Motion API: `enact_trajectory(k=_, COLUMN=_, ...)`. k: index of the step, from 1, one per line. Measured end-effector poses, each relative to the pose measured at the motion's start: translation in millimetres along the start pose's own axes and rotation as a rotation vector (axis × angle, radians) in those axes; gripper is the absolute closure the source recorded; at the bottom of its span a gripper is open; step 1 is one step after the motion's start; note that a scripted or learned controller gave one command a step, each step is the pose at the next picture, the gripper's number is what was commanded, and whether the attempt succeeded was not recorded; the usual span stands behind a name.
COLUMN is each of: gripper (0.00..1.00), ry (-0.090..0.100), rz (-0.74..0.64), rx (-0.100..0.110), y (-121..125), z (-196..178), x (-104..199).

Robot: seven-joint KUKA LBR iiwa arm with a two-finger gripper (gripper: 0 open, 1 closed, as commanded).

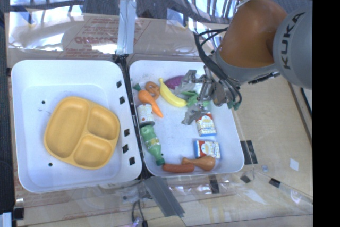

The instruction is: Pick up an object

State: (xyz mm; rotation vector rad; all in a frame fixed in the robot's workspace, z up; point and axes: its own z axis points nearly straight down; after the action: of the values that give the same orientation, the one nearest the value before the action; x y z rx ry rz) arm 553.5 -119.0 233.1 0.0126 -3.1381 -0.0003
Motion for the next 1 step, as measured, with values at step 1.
enact_trajectory(k=1, gripper=0.00, ry=0.008, rz=0.167, rx=-0.002, y=-7.8, z=126.1, x=-31.8)
